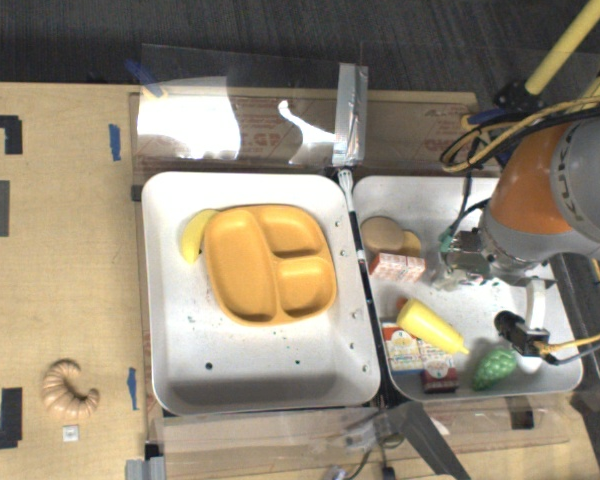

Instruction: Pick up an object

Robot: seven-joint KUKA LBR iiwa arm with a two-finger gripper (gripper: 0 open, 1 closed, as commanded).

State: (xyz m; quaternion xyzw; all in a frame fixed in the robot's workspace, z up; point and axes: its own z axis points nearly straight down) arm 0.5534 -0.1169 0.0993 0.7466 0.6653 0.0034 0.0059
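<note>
Tool low in right bin, beside small box; opening can't tell.

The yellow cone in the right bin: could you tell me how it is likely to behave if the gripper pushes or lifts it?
The yellow cone lies on its side atop a small printed box, so a push would probably roll it in a curve. Its smooth, tapered surface may slip out of a pinch near the tip. It looks like a plastic toy, likely stiff and light.
</note>
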